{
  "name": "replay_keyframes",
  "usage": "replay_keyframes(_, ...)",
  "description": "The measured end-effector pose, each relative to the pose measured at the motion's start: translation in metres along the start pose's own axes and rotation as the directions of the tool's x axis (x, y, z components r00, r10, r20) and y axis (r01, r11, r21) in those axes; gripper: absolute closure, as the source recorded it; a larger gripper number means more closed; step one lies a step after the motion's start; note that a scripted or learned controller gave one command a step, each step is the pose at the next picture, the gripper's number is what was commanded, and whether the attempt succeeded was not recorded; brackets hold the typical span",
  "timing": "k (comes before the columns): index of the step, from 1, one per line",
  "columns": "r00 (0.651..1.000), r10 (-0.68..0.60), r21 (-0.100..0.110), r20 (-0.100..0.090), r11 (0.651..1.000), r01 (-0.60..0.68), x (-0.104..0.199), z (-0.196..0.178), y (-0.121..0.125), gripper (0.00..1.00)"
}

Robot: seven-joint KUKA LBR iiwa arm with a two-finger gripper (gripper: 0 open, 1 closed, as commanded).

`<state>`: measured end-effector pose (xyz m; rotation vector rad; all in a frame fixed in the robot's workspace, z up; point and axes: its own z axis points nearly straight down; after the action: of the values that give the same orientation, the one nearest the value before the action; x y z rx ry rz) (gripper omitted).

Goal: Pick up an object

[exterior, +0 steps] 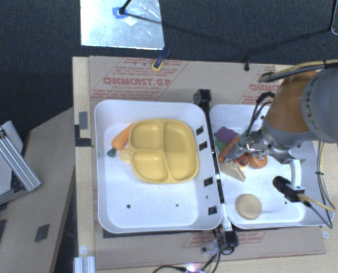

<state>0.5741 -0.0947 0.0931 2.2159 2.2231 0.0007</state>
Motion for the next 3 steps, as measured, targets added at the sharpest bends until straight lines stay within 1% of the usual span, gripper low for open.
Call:
replay_keyframes(1,1.0,0.002,-0.007,0.001,1.0,-0.002,-0.001,0.002,0.004,0.0)
replay_keyframes(2,1.0,0.003,-0.023,0.008,1.0,-0.003,-0.005,-0.013,0.008,1.0)
replay_keyframes(3,1.0,0.0,-0.005,0.0,1.0,0.0,-0.007,-0.078,0.009,1.0)
